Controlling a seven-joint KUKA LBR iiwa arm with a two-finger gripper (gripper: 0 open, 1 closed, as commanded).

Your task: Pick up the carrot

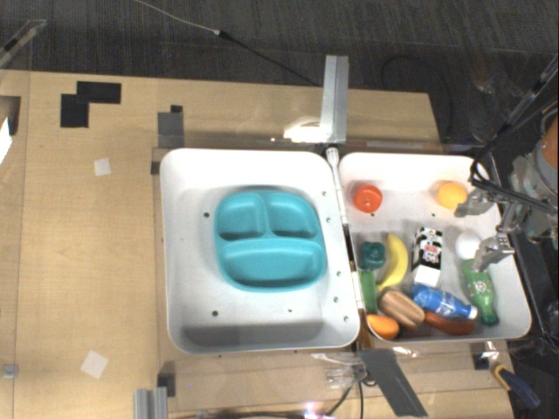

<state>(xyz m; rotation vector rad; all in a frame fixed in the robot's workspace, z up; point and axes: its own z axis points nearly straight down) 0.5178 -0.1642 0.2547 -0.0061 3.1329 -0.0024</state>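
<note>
Carrot: short orange plastic carrot [382,326], taken to be the orange piece in the near left corner of the right-hand shallow white bin [521,321]; identity judged from colour alone, stalk end not made out.
Carrot contact: lying flat, touching the tan bread-roll toy [402,305] beside it; long green piece [367,288] just above it along the bin's left wall.
Neighbours further out: yellow banana [395,260], blue plastic bottle [444,302], green plastic bottle [479,291], black-and-white patched small carton [428,251], red-orange round fruit [368,198], yellow-orange round fruit [452,194].
Gripper: two-finger gripper [483,227] over the right side of the same bin, well apart from the carrot; fingers look spread, nothing seen pinched between them.
Other bin: left-hand white bin [183,234] bearing a turquoise divided plastic tray [266,238].
Progress: nothing done yet, by judgement; carrot not grasped, not lifted.
Left to do: cross to the near left corner, descend, close on the carrot, raise it.
Risk: crowded corner, roll and bin wall likely to block a finger.
Writing: none legible; carton shows patches only, blue bottle's pale label too small to read.
</note>
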